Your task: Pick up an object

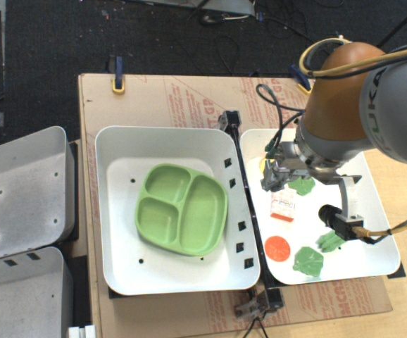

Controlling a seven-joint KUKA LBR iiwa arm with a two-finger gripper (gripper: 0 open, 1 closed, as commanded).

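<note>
My gripper (277, 180) hangs over the upper left part of the right bin (377, 196), with the arm's orange band above it. A green leafy piece (303, 186) lies just right of the gripper and partly under the wrist. Just below the gripper rests a small white card with a red stripe (283, 208). An orange disc (277, 248) and two more green pieces (308, 260) (329, 241) sit near the bin's front. A yellow bit (265, 166) peeks out at the gripper's left. Nothing is visibly between the fingers.
The left bin (112, 189) holds a light green divided plate (182, 208). A black divider (244, 196) runs between the two bins. White trays (20, 182) lie off the bench to the left.
</note>
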